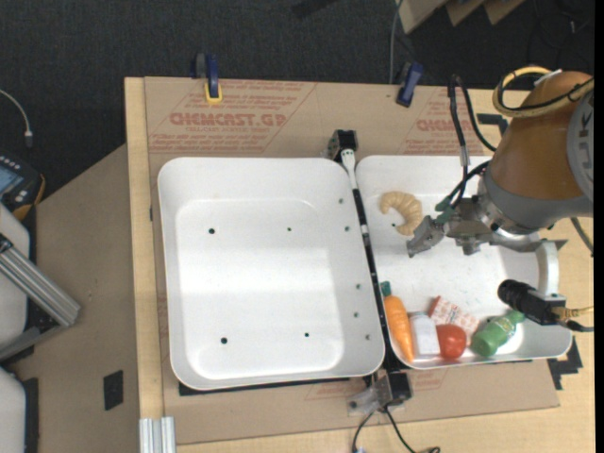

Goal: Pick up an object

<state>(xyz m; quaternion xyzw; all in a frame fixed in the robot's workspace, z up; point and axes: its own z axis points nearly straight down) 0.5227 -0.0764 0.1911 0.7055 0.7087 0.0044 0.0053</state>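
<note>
a: what's closest to us, down at the front?

b: a row of toy food along the front wall of the right bin [528, 352]. there's a carrot [397, 321], then a small white and red box [440, 311], a red tomato [451, 342], and a green bottle [494, 335]. all of them sit below the claw, closer to us than it is. the carrot is down and to its left, and the bottle is down and to its right.

a: and where is the claw?

b: the claw [424, 238] hangs over the middle of the right bin, on the end of the big grey and orange arm [538, 163]. it points to the left.

a: is it open or pinching something?

b: i can't tell. the tip is small and dark, so i won't guess. i see nothing held in it.

a: what is it nearest to?

b: a tan croissant [404, 210]. it lies just above and a little left of the claw tip, near it, maybe just apart. i think that is the thing it may go for.

a: so is the job done?

b: no. i think it has only got close. every toy lies on the bin floor. grabbing and lifting are not yet done.

a: anything else?

b: the left bin [189, 196] is well off to the claw's left. further back, past the claw, two blue clamps [209, 72] hold the brown board [283, 111].
</note>
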